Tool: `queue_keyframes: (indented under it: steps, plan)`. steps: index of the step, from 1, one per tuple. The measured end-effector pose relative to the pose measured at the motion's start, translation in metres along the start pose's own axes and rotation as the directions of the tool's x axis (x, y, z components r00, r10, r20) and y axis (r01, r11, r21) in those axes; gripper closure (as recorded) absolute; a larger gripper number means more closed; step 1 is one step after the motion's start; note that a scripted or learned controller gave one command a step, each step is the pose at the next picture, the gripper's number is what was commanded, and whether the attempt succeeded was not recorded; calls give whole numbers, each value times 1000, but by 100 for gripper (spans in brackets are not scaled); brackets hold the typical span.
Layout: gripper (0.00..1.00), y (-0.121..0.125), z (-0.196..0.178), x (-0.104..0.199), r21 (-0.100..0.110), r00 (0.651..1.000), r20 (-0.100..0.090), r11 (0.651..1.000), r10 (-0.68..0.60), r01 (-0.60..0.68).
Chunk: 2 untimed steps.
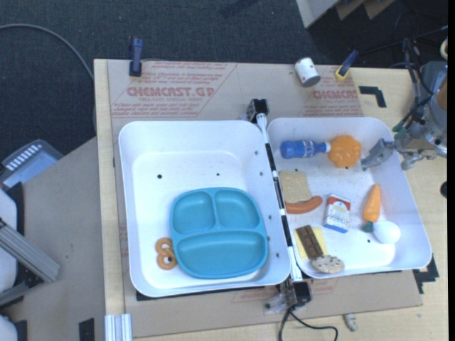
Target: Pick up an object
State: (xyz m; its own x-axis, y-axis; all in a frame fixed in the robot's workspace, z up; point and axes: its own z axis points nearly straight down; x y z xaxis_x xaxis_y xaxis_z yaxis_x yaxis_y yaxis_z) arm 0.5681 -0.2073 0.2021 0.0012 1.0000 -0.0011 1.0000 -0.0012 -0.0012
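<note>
Cookie (pixel 327 264) sits well below my claw (pixel 393 155); round orange (pixel 345 151), dimpled skin, lies just left of my spread, empty fingers.

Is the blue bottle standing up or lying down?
Lying down. The blue bottle rests on its side on the floor of the right bin, its white cap end pointing toward the orange fruit next to it.
</note>
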Motion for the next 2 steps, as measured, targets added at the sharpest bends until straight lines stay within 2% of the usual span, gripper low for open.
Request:
queue_keyframes:
  steps: [1, 2]
  plan:
    - [0, -22, 114, -9, -6, 1000, -3, 1000, -3, 3]
    - [100, -21, 105, -10, -10, 1000, 0, 1000, -1, 1]
